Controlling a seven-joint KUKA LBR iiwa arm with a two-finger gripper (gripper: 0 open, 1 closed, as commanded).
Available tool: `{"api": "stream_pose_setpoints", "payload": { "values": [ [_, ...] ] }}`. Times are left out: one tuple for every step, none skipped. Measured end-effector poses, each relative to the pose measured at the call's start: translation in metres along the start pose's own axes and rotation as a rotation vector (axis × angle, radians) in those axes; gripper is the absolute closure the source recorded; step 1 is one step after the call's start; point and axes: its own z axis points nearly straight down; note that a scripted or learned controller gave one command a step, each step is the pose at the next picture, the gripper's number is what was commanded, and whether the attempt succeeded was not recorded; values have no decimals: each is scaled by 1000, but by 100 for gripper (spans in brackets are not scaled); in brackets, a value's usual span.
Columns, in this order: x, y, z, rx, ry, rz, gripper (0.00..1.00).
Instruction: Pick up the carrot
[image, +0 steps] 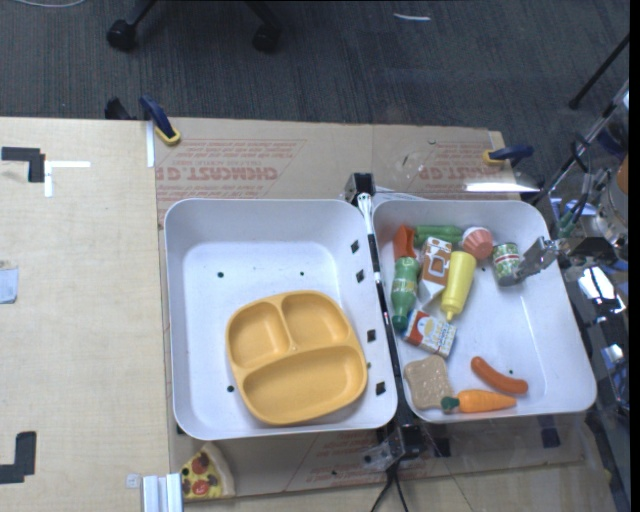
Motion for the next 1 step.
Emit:
{"api": "stream_pose_setpoints", "payload": {
  "values": [
    [75,-61,97,1,2,-125,0]
  ]
}}
